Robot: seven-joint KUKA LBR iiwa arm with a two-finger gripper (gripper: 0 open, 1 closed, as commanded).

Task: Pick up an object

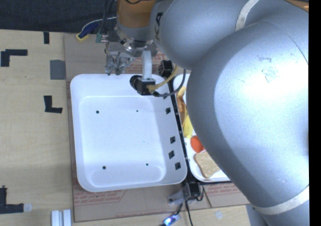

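Two bins side by side, left bin (120,135) beside right bin (200,172) with seemingly food items (200,155) inside.

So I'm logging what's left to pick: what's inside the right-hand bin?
In the right bin, a yellow item, an orange-red piece and a tan slice lie along its left edge. The arm covers the rest, so anything else there can't be seen.
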